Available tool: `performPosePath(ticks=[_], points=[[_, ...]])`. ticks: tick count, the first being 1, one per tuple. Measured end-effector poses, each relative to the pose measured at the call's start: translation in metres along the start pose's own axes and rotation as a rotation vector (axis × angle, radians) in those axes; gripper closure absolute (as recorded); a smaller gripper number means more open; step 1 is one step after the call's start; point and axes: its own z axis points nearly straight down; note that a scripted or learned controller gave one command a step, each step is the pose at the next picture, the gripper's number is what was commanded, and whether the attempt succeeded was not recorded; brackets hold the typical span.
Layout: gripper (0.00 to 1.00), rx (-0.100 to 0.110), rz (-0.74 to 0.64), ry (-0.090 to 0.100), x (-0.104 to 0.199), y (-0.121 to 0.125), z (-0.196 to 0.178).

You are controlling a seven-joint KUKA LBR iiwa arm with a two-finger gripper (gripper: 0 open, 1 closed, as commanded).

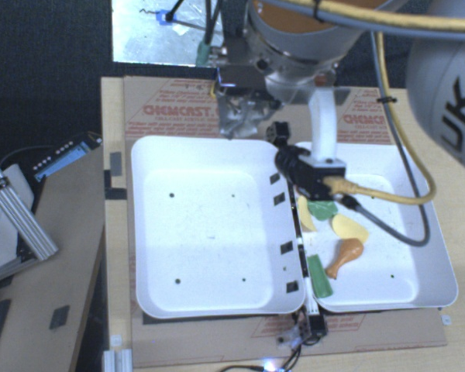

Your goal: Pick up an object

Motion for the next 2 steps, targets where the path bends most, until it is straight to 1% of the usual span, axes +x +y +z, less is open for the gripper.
performPosePath(ticks=[1,2], points=[[1.00,-0.001,0.005,0.000,-0.016,-0.012,-0.016],[1.00,-0.001,0.012,-0.002,-0.091,-0.011,-0.016]])
